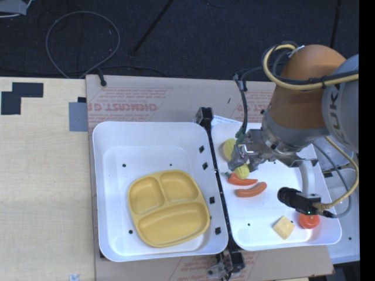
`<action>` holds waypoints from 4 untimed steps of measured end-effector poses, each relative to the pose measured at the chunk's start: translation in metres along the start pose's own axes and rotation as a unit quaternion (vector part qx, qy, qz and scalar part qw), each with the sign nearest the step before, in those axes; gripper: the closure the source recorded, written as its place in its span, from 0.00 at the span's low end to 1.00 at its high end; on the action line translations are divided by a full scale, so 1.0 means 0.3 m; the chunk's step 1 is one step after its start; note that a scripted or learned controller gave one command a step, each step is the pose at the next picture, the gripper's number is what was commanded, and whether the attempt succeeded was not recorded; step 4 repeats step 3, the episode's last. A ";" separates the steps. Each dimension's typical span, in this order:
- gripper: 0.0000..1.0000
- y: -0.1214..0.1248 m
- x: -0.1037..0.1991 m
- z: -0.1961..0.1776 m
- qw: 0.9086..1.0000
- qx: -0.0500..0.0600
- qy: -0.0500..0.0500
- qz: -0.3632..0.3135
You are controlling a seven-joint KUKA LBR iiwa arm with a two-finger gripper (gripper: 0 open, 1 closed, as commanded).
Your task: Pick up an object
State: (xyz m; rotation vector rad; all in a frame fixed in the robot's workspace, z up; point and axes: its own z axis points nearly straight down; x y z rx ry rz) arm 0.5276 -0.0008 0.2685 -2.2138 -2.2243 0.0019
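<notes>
Up and to the left of my fingers [244, 158], the cardboard sheet [140, 101] under the bins carries red print, upside down from here; it seems to read "CHEMC12T. G". On my own grey arm [345, 107], the letters "KU" show.

bins [152, 134]: glossy white plastic | tray [169, 208]: smooth yellow plastic (matt, seemingly) | bench [41, 174]: pale wood
</notes>
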 end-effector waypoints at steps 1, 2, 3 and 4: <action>1.00 0.024 0.170 0.069 1.000 0.002 0.000 0.000; 1.00 0.049 0.311 0.109 1.000 0.001 -0.001 0.000; 0.00 0.048 0.306 0.107 1.000 0.001 -0.001 0.002; 0.00 0.048 0.306 0.107 1.000 0.001 -0.001 0.002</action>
